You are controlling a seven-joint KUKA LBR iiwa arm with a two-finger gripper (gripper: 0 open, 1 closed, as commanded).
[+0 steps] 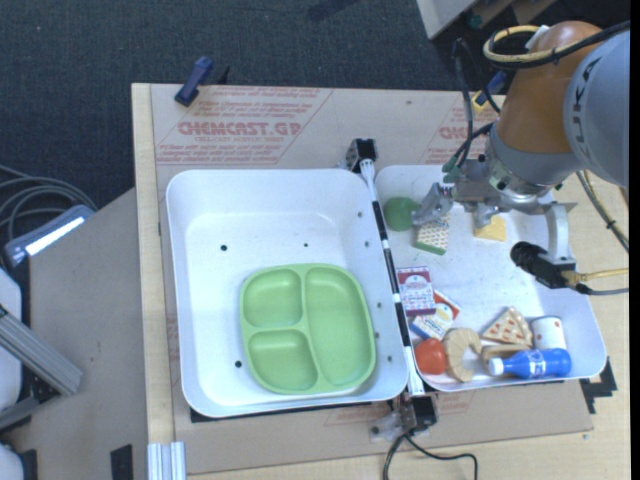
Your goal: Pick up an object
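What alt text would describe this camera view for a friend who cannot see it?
A grey-and-orange robot arm's gripper hovers over the right white bin, which holds toy food and a blue bottle. The left white bin holds a green divided tray.

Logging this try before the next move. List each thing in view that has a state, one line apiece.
gripper: low over the right bin's far end, fingers unclear
green tray: flat in the left bin, compartments bare
blue-capped bottle: lying on its side, right bin's near end
waffle piece: lying just below the gripper
red-and-white packet: lying flat
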